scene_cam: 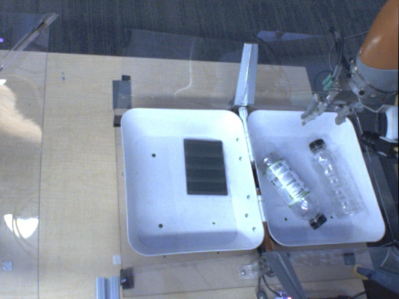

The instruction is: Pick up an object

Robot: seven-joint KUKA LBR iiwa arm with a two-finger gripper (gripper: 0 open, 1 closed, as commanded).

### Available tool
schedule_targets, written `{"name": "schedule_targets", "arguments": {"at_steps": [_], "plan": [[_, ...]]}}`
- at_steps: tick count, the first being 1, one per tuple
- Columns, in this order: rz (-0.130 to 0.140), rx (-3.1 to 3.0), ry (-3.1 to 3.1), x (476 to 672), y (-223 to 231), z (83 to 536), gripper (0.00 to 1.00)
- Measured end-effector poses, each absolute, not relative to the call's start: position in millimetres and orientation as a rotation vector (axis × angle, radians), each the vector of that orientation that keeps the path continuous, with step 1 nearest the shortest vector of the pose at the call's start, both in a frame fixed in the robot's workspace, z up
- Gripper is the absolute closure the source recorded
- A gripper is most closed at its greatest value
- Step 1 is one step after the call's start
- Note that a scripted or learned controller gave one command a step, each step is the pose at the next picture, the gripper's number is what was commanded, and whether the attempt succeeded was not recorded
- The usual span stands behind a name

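Evidently gripper [325,108] spread open, holding nothing.

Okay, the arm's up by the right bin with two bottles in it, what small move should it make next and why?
Probably lower the end effector toward the nearer clear plastic bottle. It hovers at the right bin's far edge, holding nothing, and that bottle lies just below it, apart from the other bottle, so it looks the easier one to reach.

A pale wooden table [68,167] fills most of the scene, with soft light glare across its left part. Beyond its far edge lies dark grey carpeted floor [187,8].
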State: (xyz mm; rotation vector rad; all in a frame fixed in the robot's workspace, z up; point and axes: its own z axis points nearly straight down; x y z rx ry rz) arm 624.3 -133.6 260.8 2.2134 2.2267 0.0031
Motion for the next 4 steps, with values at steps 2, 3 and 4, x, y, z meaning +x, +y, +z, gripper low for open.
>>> {"name": "schedule_targets", "arguments": {"at_steps": [2,3,4], "plan": [[0.005,1.923,2.475,584.9,-205,158,0.00],[0.005,1.839,2.540,552.7,-204,98,0.00],[0.003,1.729,2.607,571.4,-141,91,0.00]]}}
